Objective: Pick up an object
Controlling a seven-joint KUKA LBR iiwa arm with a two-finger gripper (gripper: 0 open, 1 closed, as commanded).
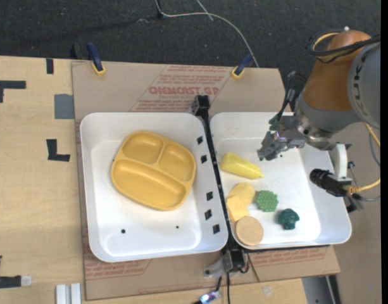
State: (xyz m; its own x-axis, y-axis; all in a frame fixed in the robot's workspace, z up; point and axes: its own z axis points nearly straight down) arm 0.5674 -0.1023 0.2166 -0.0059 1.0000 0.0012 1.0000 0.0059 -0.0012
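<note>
1. Table (29, 170): pale wooden surface with black tape marks at its left side; a brown cardboard sheet (181, 87) lies on it, held at its far edge by two blue-and-yellow clamps (95, 61).
2. Left bin (92, 189): shallow, white, resting on the cardboard. It holds one yellow divided plate (154, 168) with three compartments, lying slightly tilted toward the bin's far half.
3. Right bin (326, 230): shallow, white, set side by side with the left bin; a black strip (209, 170) runs along the seam between them.
4. Yellow cone-shaped piece (241, 166): lies on its side in the right bin, near the dividing strip, tip pointing right.
5. Pale yellow round piece (240, 198): just below the cone, near the strip.
6. Tan disc (249, 230): at the near edge of the right bin, touching or overlapping the pale yellow piece.
7. Light green bumpy piece (266, 201): just beside the pale yellow piece, on its right.
8. Dark green piece (288, 218): near the light green one, toward the bin's near right corner.
9. Arm (336, 87): grey with an orange band, entering from the right over the right bin.
10. Claw (269, 149): over the far half of the right bin, just right of the cone and apart from it; whether its fingers are spread or pressed together cannot be told, and nothing is seen between them.
</note>
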